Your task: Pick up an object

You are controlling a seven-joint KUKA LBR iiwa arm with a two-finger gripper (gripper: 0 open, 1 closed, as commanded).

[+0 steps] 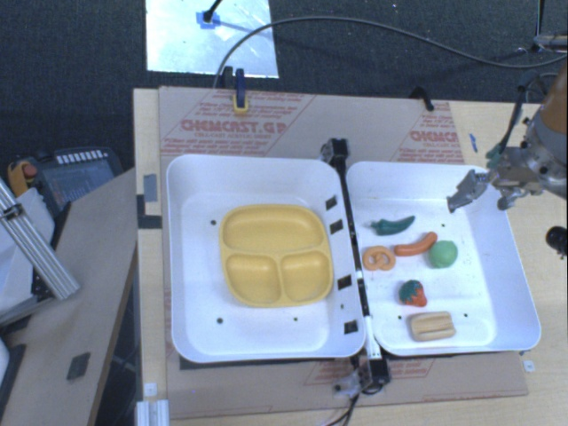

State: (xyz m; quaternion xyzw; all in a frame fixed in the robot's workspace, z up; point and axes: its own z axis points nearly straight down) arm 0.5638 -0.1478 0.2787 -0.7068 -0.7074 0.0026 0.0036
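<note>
The gripper (pixel 486 192), fingers apart and holding nothing, hangs over the right bin's (pixel 515 318) bare far-right corner. The toys cluster mid-bin: pepper (pixel 392 225), sausage (pixel 415 244), ball (pixel 443 254). The tan desk (pixel 89 264) borders dark carpet (pixel 71 60).

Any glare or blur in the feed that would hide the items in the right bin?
Camera view: even, soft lighting with faint shadows; the right bin shows no glare, and the green ball and sausage are sharp. The gripper looks slightly soft. Strong reflection only on the shiny sheet above the bench.
</note>
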